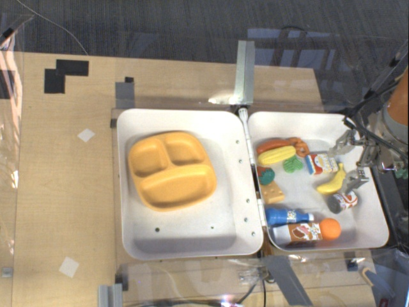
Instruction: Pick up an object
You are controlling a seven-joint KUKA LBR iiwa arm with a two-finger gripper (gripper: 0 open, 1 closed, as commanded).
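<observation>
Left bin (185,238) holds the yellow divided tray (171,169); right bin (369,232) holds the clutter, and there the gripper (349,164) hangs with fingers spread, gripping nothing, right over the banana (331,182) — better descend straight and centre before closing

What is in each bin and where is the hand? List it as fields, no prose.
left bin: yellow divided tray
right bin: banana, orange, brown bottle, blue bottle, corn, small can, other small toys
hand: over right bin's right side, above banana and can
holding: nothing seen between fingers
</observation>
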